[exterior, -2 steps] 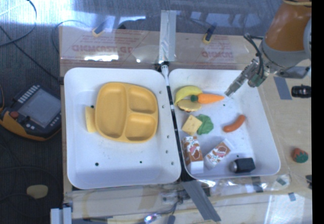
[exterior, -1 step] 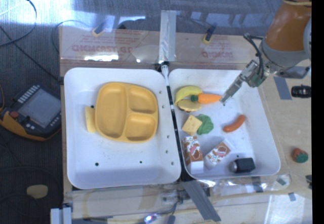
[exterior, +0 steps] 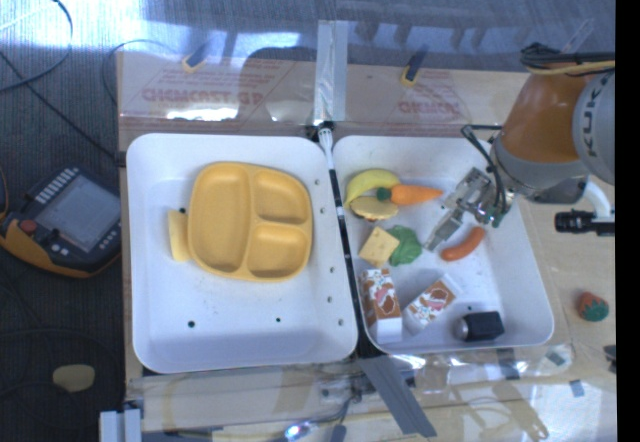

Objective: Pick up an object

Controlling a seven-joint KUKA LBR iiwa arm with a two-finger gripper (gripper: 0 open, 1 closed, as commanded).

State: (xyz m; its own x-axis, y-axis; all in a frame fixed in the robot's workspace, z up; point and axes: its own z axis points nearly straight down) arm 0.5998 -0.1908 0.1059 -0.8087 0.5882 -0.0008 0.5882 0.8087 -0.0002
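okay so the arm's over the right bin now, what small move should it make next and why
Probably lower straight down and close. The gripper hangs above bare floor of the right bin, with the red sausage just beside its fingertips and the green toy on the other side. A slight shift toward the sausage looks best.

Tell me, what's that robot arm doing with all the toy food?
A grey robot arm with an orange band reaches in from the right over the right white bin, which holds toy food. Its gripper hangs low among the pieces, beside a small red-orange sausage and near an orange carrot and a green leafy piece. Nothing looks lifted yet. The left white bin holds a yellow divided plastic tray.
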